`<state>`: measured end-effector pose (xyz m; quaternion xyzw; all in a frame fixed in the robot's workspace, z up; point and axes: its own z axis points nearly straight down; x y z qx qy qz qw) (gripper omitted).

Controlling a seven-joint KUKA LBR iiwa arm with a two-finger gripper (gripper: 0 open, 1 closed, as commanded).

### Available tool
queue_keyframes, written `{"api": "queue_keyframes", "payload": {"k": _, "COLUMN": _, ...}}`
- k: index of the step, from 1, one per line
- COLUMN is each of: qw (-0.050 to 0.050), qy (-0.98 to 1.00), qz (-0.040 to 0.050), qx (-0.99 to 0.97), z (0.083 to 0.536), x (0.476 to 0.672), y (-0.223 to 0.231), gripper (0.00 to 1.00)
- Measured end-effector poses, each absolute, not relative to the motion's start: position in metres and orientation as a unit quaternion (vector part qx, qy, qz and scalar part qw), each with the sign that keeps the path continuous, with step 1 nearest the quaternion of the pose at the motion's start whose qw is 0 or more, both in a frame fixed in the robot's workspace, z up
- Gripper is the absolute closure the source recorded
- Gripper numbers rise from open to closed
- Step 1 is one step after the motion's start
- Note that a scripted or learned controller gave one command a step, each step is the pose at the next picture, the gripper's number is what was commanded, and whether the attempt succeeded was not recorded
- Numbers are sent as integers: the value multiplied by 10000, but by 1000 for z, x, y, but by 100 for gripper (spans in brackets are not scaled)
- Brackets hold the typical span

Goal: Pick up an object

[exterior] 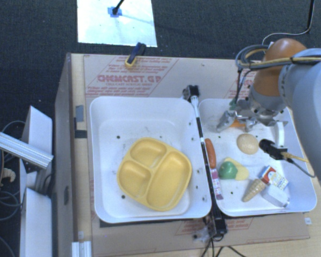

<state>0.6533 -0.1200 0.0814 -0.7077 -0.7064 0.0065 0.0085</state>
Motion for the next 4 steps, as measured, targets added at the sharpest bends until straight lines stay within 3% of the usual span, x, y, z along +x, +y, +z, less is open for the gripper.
{"api": "queue_keyframes", "payload": {"k": 1, "qw": 141, "qy": -7057, "qz": 95, "qx": -7083, "z": 86, "x": 661, "y": -139, "gripper": 0}}
{"api": "queue_keyframes", "payload": {"k": 2, "qw": 60, "qy": -7067, "qz": 47, "qx": -7074, "z": 112, "x": 665, "y": -151, "gripper": 0}}
{"api": "queue_keyframes", "payload": {"k": 3, "qw": -15, "qy": -7077, "qz": -6, "qx": -7065, "z": 137, "x": 633, "y": -148, "gripper": 0}}
{"api": "queue_keyframes", "payload": {"k": 4, "qw": -3, "qy": -7075, "qz": 0, "qx": -7067, "z": 97, "x": 615, "y": -158, "gripper": 0}}
